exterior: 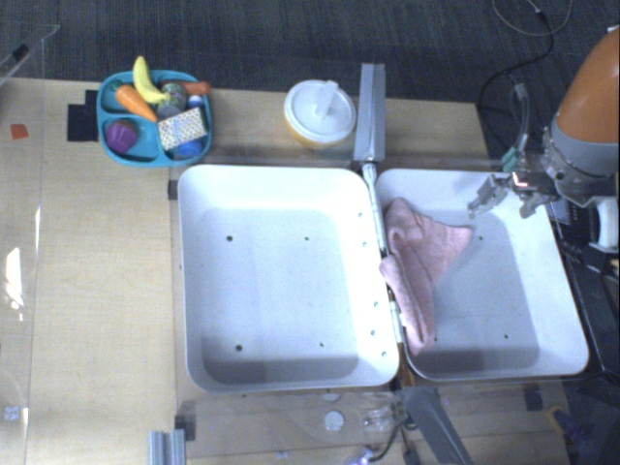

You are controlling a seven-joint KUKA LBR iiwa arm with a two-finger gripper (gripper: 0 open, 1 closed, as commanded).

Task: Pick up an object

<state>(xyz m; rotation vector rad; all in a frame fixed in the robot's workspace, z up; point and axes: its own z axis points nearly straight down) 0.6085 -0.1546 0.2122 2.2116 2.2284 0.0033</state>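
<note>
Lying crumpled: pink cloth [418, 260], right bin [528, 356]

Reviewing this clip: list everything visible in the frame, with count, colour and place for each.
Bins: 2, white, side by side on the bench.
Cloth: 1, pink, crumpled in the right bin against its left wall.
Tray: 1, blue, on the bench beyond the left bin, holding small toy foods: a yellow banana, an orange carrot, a purple piece and others too small to name.
Lidded container: 1, white lid over yellow, on the bench beyond the bins.
Arm: 1, grey with orange band, at the right.
Gripper: 1, dark, above the right bin's far right corner.
</note>
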